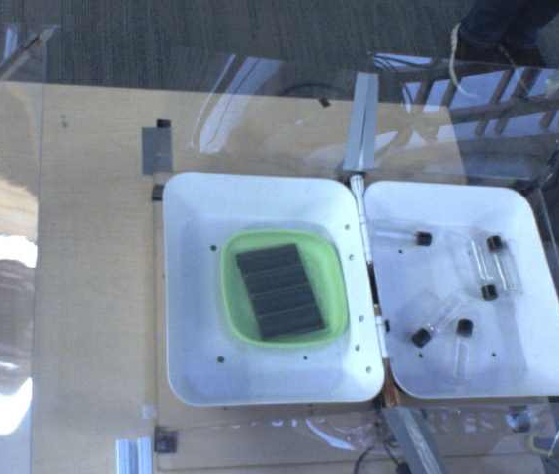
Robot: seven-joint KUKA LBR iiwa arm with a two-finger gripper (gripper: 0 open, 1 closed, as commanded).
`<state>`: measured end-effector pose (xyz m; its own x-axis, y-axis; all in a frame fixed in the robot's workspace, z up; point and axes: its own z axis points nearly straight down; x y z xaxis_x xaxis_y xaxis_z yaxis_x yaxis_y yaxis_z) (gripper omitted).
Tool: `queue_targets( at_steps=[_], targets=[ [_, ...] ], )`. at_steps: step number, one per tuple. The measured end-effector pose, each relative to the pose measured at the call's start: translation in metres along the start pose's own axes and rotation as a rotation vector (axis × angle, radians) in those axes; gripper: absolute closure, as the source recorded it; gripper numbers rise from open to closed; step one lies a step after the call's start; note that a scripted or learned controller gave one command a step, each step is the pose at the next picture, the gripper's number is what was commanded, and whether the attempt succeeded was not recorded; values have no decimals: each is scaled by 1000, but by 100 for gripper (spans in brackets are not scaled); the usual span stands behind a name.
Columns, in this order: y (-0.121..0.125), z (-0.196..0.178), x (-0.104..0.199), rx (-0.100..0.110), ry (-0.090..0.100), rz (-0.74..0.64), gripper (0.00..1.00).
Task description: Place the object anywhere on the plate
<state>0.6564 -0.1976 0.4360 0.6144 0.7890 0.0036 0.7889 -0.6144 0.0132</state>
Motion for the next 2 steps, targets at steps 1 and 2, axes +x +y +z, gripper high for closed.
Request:
queue_targets(
  at_steps=[1,2],
  targets=[
    [-22,52,-17,6,-1,-63,0],
    [10,40,9,0,1,-203,0]
  ],
)
